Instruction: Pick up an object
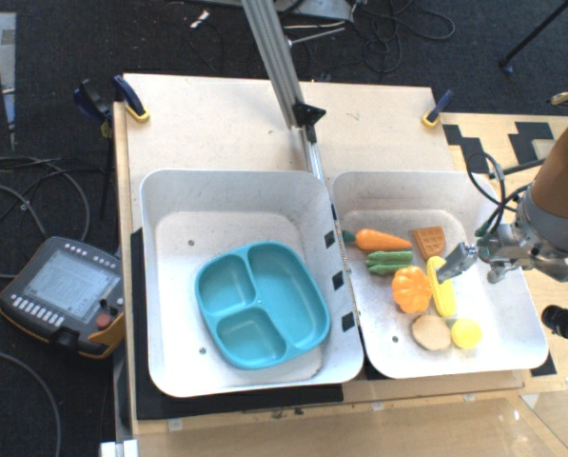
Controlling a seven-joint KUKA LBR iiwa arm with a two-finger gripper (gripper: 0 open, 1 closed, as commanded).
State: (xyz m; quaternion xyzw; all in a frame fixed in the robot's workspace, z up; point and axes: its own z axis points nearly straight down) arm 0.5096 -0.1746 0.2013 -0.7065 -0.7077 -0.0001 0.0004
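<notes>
Under the pincer, corn cob, beside orange pepper

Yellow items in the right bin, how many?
2. A corn cob lies at the bin's middle, just under the gripper; a lemon sits near the front edge. More may be hidden beneath the gripper.

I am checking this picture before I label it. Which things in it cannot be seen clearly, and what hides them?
- Gripper: small and blurred in the camera view, so its grip state is unclear.
- Arm: cut off by the right edge.
- Corn cob: its top is covered by the gripper.
- Brown block: too small to identify.
- Right bin: the part under the arm is hidden.
- Blue tray: fully visible.
</notes>
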